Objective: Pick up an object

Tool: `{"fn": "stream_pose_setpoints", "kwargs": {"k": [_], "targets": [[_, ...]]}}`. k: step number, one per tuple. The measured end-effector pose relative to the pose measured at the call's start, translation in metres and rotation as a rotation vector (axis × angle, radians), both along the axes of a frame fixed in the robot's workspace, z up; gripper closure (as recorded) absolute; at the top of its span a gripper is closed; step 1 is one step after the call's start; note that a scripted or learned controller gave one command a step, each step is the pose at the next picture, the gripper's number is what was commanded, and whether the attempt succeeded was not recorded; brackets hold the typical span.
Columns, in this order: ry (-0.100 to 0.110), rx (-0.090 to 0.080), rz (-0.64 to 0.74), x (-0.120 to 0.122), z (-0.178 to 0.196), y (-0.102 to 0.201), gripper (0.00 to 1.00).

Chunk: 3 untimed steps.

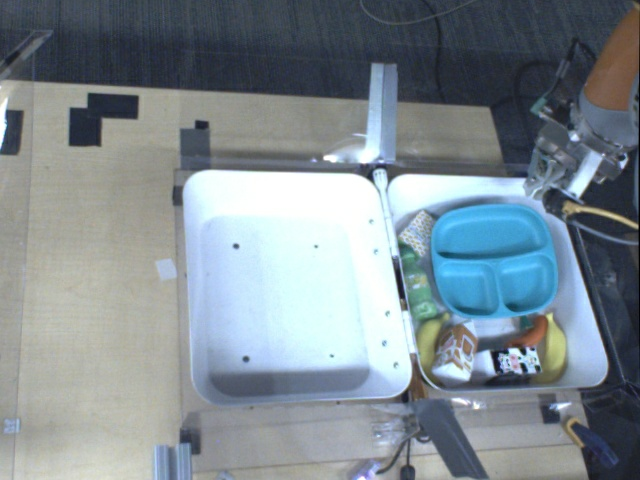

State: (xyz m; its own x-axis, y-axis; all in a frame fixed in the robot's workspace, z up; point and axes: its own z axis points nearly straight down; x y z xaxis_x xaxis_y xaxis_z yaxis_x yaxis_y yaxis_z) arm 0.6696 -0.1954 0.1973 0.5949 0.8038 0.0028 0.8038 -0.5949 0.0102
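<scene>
The right bin (pixel 590 313) holds a blue divided plate (pixel 495 258) that takes up most of its far half. A green packet (pixel 418 288) and a patterned packet (pixel 416 231) lie along its left wall. At the near end sit a small carton (pixel 457 353), a yellow banana-like piece (pixel 429 340), a black-and-white item (pixel 515 362) and an orange item (pixel 537 329). My gripper (pixel 560 180) hangs above the bin's far right corner, open, with nothing between its fingers.
The left bin (pixel 285 288) lies beside the right one, with a metal post (pixel 383 113) rising at their shared far edge. Cables (pixel 600 218) trail past the right bin's right wall. Black markers (pixel 100 116) sit on the wooden bench at far left.
</scene>
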Motion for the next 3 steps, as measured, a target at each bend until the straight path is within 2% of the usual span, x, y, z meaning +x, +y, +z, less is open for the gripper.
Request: {"fn": "stream_pose_setpoints", "kwargs": {"k": [1,2,3], "targets": [[0.003,0.003,-0.200,0.000,0.104,-0.003,1.00],[0.002,0.002,-0.086,-0.012,0.180,0.000,1.00],[0.002,0.001,-0.032,-0.017,0.240,-0.004,1.00]]}}
